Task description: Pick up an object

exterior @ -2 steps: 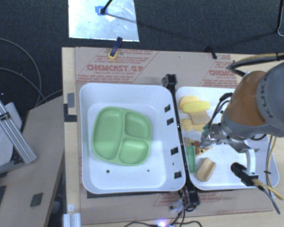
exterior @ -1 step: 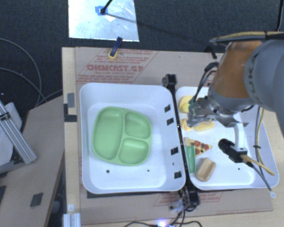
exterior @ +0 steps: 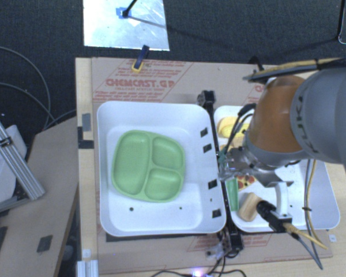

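Note:
The arm's wrist, with its orange band point(exterior: 279, 117), hangs low over the right bin point(exterior: 326, 209) and hides the gripper beneath it. Around the wrist several objects peek out. A yellow object point(exterior: 226, 127) lies at the bin's far left corner. A green stick-shaped object point(exterior: 231, 194) lies along the left wall. Beside it shows a small red and orange piece point(exterior: 245, 182). A tan rounded block point(exterior: 248, 206) rests near the front. What lies directly under the wrist is hidden.
The left bin point(exterior: 161, 218) holds a green divided plate point(exterior: 148, 165). A black divider with clips point(exterior: 214, 154) runs between the bins. Cables trail from the wrist toward the front right. Both bins sit on a cardboard sheet point(exterior: 161, 79).

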You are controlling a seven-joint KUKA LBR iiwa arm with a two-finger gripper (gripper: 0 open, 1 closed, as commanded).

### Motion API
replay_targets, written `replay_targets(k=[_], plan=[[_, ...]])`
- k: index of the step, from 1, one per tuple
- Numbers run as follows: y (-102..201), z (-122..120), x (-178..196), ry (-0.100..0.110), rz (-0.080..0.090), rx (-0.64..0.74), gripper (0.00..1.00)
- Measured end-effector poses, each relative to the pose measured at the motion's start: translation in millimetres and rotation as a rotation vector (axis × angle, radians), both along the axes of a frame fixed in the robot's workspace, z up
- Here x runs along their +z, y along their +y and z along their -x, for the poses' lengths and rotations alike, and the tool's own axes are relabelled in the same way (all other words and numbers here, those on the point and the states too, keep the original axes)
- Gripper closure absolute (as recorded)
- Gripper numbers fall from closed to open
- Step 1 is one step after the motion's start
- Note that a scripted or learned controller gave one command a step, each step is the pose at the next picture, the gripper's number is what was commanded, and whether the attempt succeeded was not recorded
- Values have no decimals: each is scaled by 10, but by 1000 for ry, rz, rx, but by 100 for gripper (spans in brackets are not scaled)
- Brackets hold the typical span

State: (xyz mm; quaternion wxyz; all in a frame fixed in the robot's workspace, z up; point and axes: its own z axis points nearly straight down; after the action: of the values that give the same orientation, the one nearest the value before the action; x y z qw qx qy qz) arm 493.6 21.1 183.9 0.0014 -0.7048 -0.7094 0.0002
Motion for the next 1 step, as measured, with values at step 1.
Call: replay_targets(k=[1], plan=[[-17, -35, 109, -5, 1, 2, 100]])
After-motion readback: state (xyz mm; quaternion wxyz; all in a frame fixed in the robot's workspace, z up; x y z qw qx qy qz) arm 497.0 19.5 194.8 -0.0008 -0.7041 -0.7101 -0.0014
